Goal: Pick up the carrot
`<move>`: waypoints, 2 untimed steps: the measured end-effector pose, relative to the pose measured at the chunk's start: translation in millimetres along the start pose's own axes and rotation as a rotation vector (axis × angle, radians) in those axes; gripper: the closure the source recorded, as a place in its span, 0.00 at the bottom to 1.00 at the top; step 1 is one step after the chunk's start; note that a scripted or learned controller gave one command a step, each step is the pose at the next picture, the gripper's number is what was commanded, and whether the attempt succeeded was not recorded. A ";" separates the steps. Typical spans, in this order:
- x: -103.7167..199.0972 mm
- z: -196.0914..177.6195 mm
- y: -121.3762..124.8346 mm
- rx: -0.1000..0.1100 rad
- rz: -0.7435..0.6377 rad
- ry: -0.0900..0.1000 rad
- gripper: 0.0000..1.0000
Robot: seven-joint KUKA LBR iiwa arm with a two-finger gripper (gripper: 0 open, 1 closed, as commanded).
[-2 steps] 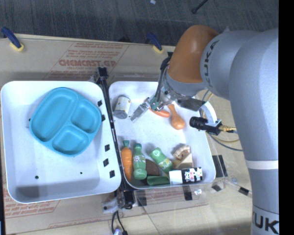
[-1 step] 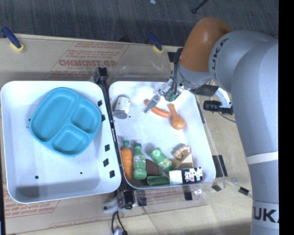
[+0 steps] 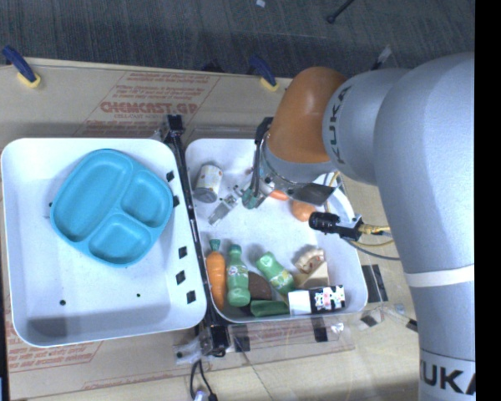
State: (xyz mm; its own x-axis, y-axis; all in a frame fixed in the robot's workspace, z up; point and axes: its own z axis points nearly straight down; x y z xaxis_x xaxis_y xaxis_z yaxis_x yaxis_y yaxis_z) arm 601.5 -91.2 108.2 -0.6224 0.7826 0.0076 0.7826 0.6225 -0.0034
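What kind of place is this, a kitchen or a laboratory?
Most likely a robotics lab, not a kitchen: a KUKA arm reaches over two white bins, the bench board is clamped down, and the carrot lies among what look like toy foods.

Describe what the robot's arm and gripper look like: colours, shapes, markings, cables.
The arm is thick, rounded and light grey, with black "KUKA" lettering on the wrist housing and again low on the main link. A glossy orange band circles it above the wrist. Below hangs a dark metal gripper with greenish parts. A black connector and thin cables sit beside the wrist.
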 end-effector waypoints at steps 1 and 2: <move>-40.0 14.9 -25.5 -0.002 -0.089 -0.011 0.00; -68.9 -83.7 12.3 -0.006 0.074 -0.014 0.00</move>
